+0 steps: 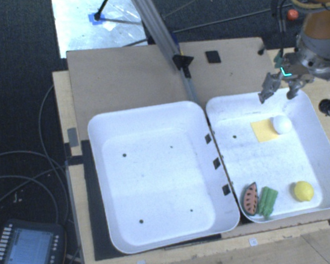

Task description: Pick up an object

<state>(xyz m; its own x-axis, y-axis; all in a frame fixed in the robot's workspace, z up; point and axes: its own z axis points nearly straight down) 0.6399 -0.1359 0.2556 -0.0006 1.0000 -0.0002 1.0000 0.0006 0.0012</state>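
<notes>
Gripper (280,90) held open and unladen over the right bin's (320,131) far rim, white ball (282,124) seen touching yellow square (265,131), lemon (303,191) near front wall

Dark carpet floor (3,65) all round. Pale wooden tabletop (228,64) with a brown board on top. Bright, shiny floor patch (85,20) at the far left. Black cables (12,174) looping on the left, beside a handheld control pendant (26,251) near left.
</notes>
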